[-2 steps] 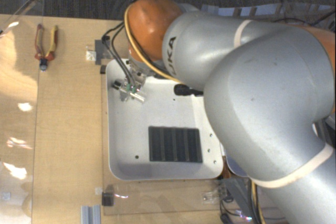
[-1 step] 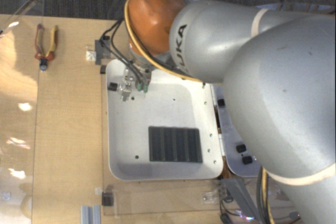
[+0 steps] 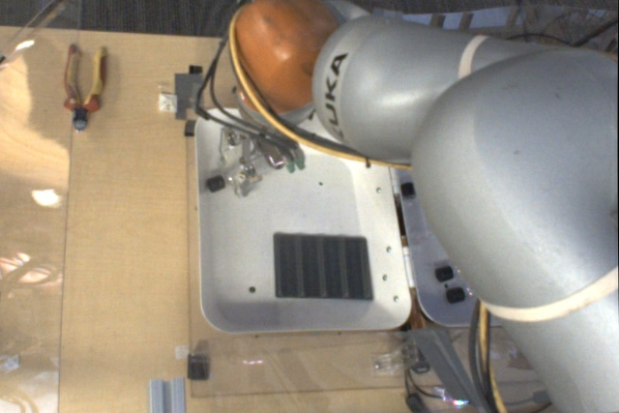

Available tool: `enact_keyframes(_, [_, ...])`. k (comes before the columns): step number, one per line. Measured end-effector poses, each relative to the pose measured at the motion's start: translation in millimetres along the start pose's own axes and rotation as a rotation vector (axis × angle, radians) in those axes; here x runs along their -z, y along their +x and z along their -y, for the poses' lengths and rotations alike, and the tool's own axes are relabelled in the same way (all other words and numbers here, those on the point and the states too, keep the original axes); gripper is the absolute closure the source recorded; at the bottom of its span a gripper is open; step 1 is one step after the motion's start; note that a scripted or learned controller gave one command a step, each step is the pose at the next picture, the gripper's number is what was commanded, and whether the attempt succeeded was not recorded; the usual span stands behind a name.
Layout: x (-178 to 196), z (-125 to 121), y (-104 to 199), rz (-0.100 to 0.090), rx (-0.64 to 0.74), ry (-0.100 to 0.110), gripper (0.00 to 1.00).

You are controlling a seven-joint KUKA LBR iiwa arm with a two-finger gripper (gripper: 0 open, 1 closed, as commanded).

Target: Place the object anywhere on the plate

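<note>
Arm [image 3: 503, 160] comes in from the right of the frame and covers most of the right bin [image 3: 424, 256]. Its orange band [image 3: 280, 48] sits over the top edge of the left bin [image 3: 224, 256]. Pincer [image 3: 244, 171] is down in the upper left corner of that bin, a cluttered metal assembly with cables [image 3: 253, 106] looping over it. It's too tangled and small from here to tell whether it's released or clenched, and I can't see anything held in it. A small dark object [image 3: 215, 182] lies on the bin floor just beside the pincer, toward the left wall. My guess is that's the task's thing, which would explain why the wrist is parked in that corner: lined up for a pick, or just off a missed one. There's a greenish bit [image 3: 295, 162] on the other side of the pincer, and I can't tell if it's part of the tool or loose. The target looks like the dark ribbed plate [image 3: 322, 266], flat in the lower middle of the same bin and well apart from the pincer, with open white floor between them. If the grasp takes, the carry is short, down and to the right in the frame with nothing in the way. The risk I see is that the object sits close to the bin wall, so there's little room to close around it. Red-handled pliers [image 3: 84, 82] lie on the wooden surface [image 3: 126, 256] at upper left, outside both bins and not involved. I'd judge placement as not yet done.
</note>
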State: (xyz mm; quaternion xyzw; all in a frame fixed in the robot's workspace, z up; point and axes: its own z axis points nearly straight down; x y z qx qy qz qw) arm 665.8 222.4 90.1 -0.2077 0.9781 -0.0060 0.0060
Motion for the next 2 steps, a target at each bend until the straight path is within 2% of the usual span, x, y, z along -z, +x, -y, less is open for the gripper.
enact_keyframes(1, [119,-39,56,0.008,0.465,-0.015,1.00])
enact_keyframes(2, [105,6,-3,0.006,0.533,-0.016,1.00])
